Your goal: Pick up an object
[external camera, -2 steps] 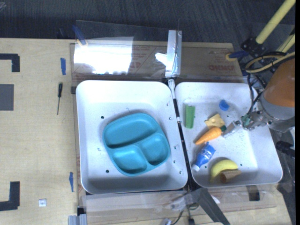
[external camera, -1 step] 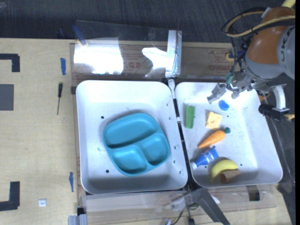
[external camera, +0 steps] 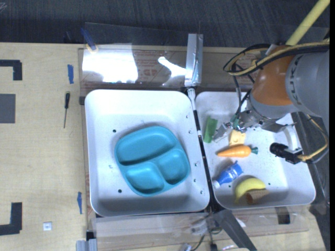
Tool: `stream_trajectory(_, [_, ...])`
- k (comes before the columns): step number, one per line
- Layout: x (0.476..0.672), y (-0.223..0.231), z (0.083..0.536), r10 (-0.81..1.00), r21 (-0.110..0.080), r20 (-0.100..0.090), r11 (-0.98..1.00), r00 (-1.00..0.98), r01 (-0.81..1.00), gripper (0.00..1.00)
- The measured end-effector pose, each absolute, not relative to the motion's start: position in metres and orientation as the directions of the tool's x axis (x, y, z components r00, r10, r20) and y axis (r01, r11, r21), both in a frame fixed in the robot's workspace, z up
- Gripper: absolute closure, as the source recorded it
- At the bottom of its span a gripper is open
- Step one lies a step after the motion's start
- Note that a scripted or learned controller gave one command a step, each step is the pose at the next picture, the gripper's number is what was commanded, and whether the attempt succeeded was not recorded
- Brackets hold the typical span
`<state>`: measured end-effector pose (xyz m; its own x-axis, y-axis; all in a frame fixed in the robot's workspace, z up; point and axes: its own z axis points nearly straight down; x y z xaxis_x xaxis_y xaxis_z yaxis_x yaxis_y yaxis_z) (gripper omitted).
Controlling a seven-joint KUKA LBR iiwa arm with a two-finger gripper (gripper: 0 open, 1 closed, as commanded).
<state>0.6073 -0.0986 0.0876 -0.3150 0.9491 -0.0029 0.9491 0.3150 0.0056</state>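
The arm is reaching in from the right and its tool (external camera: 236, 125) is hanging low over the far left part of the right bin (external camera: 298, 192). Whether the tool is released or clenched cannot be told from this angle, since the wrist is covering it, and nothing can be seen gripped.

The candidate things are all lying in that right bin: a green piece (external camera: 210, 129) by the left wall, a pale yellow block (external camera: 238, 138) just beside the tool, an orange carrot (external camera: 235, 151) lying crosswise just nearer than that, a blue object (external camera: 229, 174) nearer again, and a banana (external camera: 249, 186) with a brown end at the near side.

To do this step well, I judge the tool should be settling on one thing alone. The yellow block and the green piece are sitting close together under it, so a descent centred between them is risking a miss or a nudge. Closing across the carrot's narrow width looks the surer choice.

The left bin (external camera: 99, 156) is carrying a blue divided tray (external camera: 152, 160), well apart from the action. Both bins are resting on a pale wooden worktop (external camera: 36, 140) with black corner marks and a clear sheet at the far side. Cables are looping around the wrist near the right wall, leaving little room there.
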Motion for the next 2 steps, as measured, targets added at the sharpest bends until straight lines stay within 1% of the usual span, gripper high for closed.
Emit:
stream_trajectory(1, [0.6096, -0.0989, 0.1004, 0.949, 0.014, -0.007, 0.314, -0.314, 0.949, 1.00])
stream_trajectory(2, [0.6092, -0.0989, 0.0995, 0.950, 0.012, -0.006, 0.313, -0.313, 0.950, 0.00])
